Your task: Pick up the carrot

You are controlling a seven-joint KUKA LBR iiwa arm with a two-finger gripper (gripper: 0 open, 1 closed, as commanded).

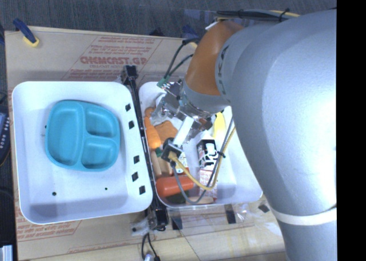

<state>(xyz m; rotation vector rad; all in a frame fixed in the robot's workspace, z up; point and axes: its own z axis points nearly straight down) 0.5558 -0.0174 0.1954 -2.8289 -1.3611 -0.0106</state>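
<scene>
end effector [169, 152] above carrot [152, 135]

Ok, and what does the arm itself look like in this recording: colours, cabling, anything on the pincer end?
The arm is a bulky, smooth, rounded grey casing with an orange band above the wrist and a thin pale seam ring low on its body. Below the band sits a metallic, angular wrist block, then the black-and-white pincer. A yellow cable and thinner dark wires loop around that end.

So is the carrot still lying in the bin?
Yes: the carrot lies in the right bin, along its left wall, beside the hand.
</scene>
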